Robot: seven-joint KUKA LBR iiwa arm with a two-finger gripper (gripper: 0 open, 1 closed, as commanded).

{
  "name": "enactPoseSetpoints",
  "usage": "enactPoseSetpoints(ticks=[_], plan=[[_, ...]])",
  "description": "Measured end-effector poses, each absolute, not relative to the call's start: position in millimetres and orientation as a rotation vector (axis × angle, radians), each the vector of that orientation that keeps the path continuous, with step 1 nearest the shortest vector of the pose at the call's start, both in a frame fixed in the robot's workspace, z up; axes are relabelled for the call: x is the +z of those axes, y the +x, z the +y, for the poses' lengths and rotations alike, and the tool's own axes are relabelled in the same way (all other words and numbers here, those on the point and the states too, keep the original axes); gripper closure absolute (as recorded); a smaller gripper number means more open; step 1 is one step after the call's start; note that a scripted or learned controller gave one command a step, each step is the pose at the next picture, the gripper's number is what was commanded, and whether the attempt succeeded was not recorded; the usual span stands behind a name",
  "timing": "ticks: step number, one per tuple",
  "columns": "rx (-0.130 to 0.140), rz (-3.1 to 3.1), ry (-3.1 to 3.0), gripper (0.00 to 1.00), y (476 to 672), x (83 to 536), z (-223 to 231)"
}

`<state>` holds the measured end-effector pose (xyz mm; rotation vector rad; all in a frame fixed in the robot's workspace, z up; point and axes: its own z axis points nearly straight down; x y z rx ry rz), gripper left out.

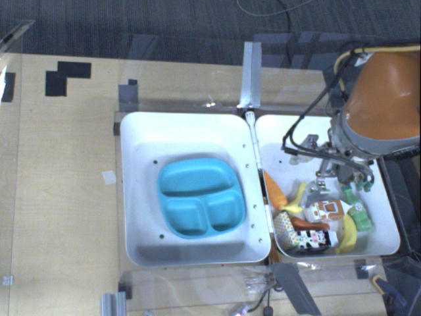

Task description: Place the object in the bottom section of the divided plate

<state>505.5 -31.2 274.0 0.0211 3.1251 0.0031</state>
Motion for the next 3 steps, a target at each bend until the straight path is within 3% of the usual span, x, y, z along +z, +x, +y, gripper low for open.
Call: enactPoseSetpoints(ticks=[1,2,3], plan=[[0.006,3.117,0.025,1.0,508.9,284.4,-30.2],[0.003,3.133,-0.169,1.0,498.1,213.5,65.1],[0.0,3.128,-0.172,1.0,517.9,257.0,-23.4]])
